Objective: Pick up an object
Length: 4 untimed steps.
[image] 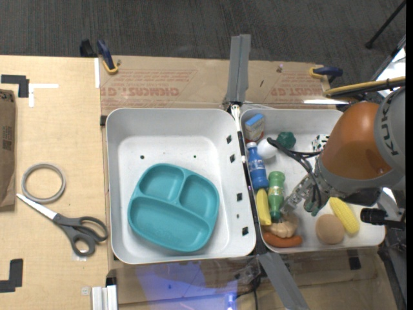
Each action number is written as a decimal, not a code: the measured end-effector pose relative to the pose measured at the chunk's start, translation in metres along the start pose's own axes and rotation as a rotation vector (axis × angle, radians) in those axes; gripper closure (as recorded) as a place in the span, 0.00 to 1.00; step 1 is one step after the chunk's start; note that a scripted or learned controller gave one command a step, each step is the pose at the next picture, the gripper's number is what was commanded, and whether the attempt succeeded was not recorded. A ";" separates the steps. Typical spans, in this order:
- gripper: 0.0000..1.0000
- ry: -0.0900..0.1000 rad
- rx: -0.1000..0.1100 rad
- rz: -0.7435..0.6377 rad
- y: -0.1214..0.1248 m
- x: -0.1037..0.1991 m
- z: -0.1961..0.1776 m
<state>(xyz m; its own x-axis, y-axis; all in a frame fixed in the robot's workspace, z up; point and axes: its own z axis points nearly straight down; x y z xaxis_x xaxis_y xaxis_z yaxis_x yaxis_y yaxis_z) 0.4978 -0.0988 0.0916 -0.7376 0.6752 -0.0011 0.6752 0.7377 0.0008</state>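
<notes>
My gripper hangs low in the right bin, among the toy foods. Just left of it lie a green bottle, a yellow banana and a blue bottle. Below it sit a beige lump and a red-orange sausage. To its right lie a tan egg-shaped ball and a yellow corn cob. A dark green piece and a blue-topped container sit toward the back. I see nothing clearly held between the fingers.
The left bin holds a teal divided plate. Scissors and a tape ring lie on the bench to the left. The grey-and-orange arm covers the right bin's right half.
</notes>
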 end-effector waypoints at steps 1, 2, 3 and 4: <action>1.00 0.000 0.002 0.271 0.014 -0.019 0.000; 1.00 0.000 0.003 0.617 0.016 -0.036 0.000; 1.00 -0.001 0.004 0.829 0.045 -0.048 0.001; 1.00 0.002 0.004 0.755 -0.014 0.013 0.001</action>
<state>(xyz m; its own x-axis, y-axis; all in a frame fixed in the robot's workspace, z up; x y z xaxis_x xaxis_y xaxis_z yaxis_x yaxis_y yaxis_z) 0.4788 -0.1001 0.0908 -0.0745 0.9972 0.0003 0.9972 0.0745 -0.0034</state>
